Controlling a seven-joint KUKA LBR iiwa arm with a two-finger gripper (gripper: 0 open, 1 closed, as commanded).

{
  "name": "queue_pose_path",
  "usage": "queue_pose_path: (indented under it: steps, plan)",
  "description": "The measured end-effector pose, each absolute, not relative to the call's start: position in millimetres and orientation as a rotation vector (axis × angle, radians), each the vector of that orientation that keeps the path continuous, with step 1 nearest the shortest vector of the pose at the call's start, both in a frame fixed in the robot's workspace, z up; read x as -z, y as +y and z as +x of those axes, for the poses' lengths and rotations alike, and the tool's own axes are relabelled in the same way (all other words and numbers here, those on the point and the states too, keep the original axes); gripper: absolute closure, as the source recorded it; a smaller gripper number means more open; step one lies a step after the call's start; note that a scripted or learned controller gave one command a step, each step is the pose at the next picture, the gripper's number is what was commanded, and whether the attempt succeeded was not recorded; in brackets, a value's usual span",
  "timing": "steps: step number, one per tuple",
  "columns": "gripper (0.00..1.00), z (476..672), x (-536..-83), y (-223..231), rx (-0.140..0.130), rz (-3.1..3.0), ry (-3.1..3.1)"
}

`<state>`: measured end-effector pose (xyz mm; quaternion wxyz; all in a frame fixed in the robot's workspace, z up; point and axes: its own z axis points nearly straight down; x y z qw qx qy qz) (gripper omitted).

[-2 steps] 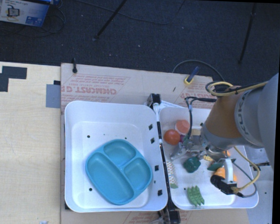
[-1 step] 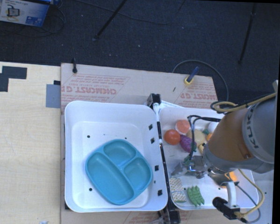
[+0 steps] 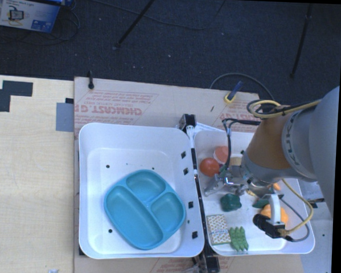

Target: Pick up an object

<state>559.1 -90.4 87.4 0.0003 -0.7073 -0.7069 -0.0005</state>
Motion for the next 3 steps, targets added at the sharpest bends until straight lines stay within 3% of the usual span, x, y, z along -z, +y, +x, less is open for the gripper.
queue_pose_path:
  steps: [1, 2, 3]
  plan:
    - [0.0, 505.7, -87.9, -86.7, 0.002, -2.222, -2.219]
    - [0.0, 567.7, -86.4, -88.8, 0.001, -2.221, -2.221]
    - [0.0, 530.5, -87.8, -86.9, 0.002, -2.222, -2.22]
